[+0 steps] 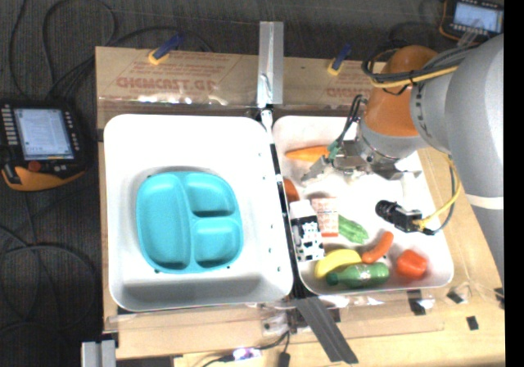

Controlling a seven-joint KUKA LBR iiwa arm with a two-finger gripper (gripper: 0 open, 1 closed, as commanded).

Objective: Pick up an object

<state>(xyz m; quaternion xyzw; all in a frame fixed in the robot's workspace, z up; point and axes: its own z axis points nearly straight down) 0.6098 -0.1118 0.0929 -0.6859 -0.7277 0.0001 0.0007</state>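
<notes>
- Gripper [342,162] over the far part of the right bin [434,230], hanging below the orange band [393,107] of the grey arm [471,111]; jaw state impossible to tell (dark, blurred hardware at this slant).
- Orange carrot-like piece [305,153] just left of the gripper, lying flat near the bin's far-left corner; touching or apart, unclear.
- Small white carton with red print [325,216] nearer than the gripper, beside a black-and-white box [305,239] against the bin's left wall.
- Green leafy piece [353,230] right of the carton.
- Yellow banana [336,261], green cucumber-like item [360,275] and slim orange-red piece [377,247] clustered toward the near wall.
- Red-orange pepper-like item [411,263] in the near-right corner.
- Black cylindrical part on a yellow cable [399,213] hanging over the right side of the bin.
- Left of the right bin: left bin [123,275] holding a turquoise divided tray [190,220] (three compartments).
</notes>
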